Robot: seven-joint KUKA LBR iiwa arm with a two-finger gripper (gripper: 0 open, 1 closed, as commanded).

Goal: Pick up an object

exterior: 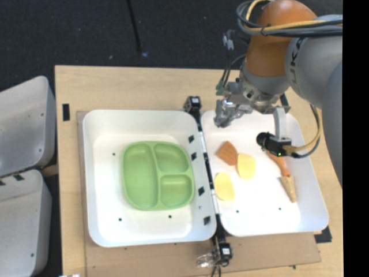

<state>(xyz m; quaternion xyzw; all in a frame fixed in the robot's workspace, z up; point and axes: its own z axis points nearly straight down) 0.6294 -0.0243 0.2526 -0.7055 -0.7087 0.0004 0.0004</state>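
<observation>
Looking down on the bench, we see the gripper [226, 115] poised over the far left corner of the right bin [305, 218], with nothing visibly in its grasp; how it is set we cannot tell. Candidate objects lie on that bin's floor: an orange wedge [228, 152], two pale yellow slices [246, 165] [224, 186], and a carrot-like piece [282, 164]. The left bin [92, 212] holds a green divided plate [157, 175]. We judge the pick not yet made; descent, grasp and lift remain.
</observation>
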